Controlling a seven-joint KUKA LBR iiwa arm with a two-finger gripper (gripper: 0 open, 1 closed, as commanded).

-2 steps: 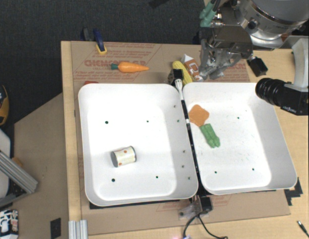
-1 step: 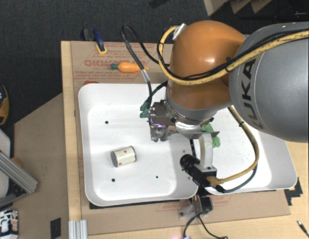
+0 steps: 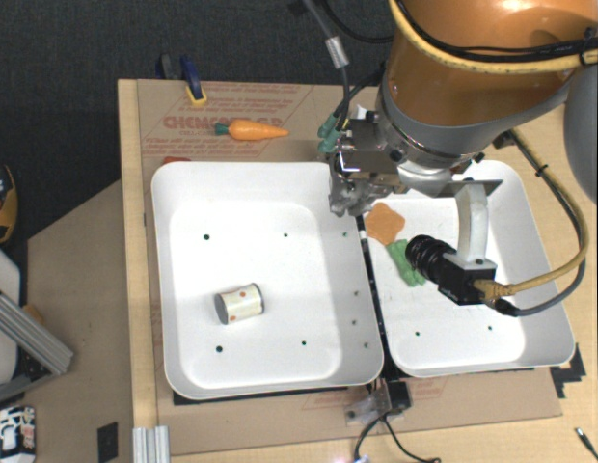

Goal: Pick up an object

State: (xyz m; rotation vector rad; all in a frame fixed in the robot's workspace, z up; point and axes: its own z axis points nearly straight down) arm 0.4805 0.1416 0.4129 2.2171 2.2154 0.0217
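A small cream cylinder (image 3: pixel 239 303) with red dots lies on its side in the left bin (image 3: pixel 183 210), toward the front left. In the right bin (image 3: pixel 530 336) an orange flat piece (image 3: pixel 383 225) lies near the dividing edge, with a green piece (image 3: pixel 408 263) just in front of it. My gripper (image 3: pixel 349 193) hangs low over the seam between the two bins at their far end, just left of the orange piece. The arm's bulk hides the back of the right bin.
A toy carrot (image 3: pixel 253 130) lies on the cardboard behind the left bin. A blue and yellow clip (image 3: pixel 192 82) sits at the cardboard's far edge. The big orange arm body (image 3: pixel 482 56) covers the upper right.
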